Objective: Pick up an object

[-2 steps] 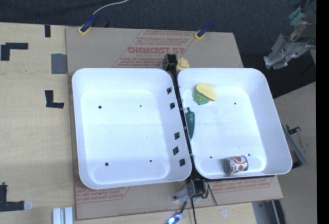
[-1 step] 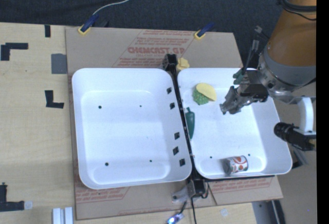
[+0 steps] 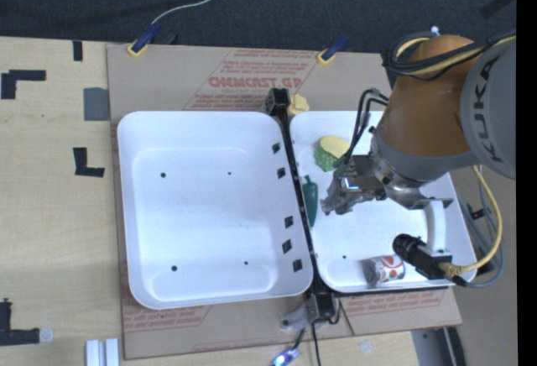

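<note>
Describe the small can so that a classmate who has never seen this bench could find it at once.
Start at the right-hand white bin, the one the arm reaches over. Go to its near edge, below the gripper: the can lies there on its side. It is silver with red markings, unlike the yellow and green pieces at the bin's far end.

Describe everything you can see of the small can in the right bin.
The can is small and cylindrical, seemingly metal, with a silvery end and a red and white label. It lies on its side near the front edge of the right bin, its silvery end pointing left. It rests on the bin floor, close beside a black part of the arm; whether they touch is unclear. The gripper is further back, apart from it.
</note>
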Available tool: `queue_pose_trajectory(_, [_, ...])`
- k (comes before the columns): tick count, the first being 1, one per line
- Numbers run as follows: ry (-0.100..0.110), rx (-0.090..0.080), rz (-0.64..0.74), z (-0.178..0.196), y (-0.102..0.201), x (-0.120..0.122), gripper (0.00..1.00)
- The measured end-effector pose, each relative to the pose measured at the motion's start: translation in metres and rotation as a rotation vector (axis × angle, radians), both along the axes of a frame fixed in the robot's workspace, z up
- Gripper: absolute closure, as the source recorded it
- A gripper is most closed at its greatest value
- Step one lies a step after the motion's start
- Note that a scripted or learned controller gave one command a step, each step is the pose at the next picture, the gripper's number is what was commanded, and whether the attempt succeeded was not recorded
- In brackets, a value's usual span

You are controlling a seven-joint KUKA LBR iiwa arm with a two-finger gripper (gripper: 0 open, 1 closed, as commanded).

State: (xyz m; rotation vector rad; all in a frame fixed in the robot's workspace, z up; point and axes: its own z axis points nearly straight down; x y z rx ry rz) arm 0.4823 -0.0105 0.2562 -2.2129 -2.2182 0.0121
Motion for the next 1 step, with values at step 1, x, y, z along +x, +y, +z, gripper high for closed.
queue_pose_trajectory(1, [-0.027,0.003,0.007,0.1549,0.0485,0.0026,1.00])
